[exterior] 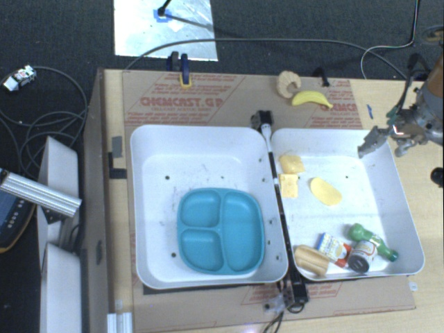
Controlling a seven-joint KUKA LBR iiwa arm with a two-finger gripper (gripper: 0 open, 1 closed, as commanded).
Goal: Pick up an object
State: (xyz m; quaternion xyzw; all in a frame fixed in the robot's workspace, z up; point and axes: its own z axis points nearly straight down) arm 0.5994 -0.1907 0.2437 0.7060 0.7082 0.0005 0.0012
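You have the arm's gripper [388, 139] at the right edge of the view, hanging over the far right rim of the right bin [388, 179], and you cannot tell from here whether it is released or clenched; nothing shows in its grasp. The things you could pick up all lie in that right bin. Near its far left corner sits a pale yellow lump [292, 164], and just in front of it, close by the dividing wall, a yellow cheese-like wedge [288, 185]. A little to the right of those, toward the middle of the bin floor, lies a flat yellow oval piece [325, 191], well apart from the gripper. Along the near wall you will find a tan bread roll [311, 260] in the near left corner, a small red, white and blue packet [332, 247] just beside it, then a small can [359, 258] lying on its side, touching a green toy vegetable [373, 241] that stretches toward the near right corner. The left bin [159, 151] holds a blue divided plate [221, 229] with three compartments, resting toward its near side. Beyond the bins, on the cardboard sheet [208, 99], a banana [311, 99] lies beside a beige round piece [288, 82], both outside the bins.
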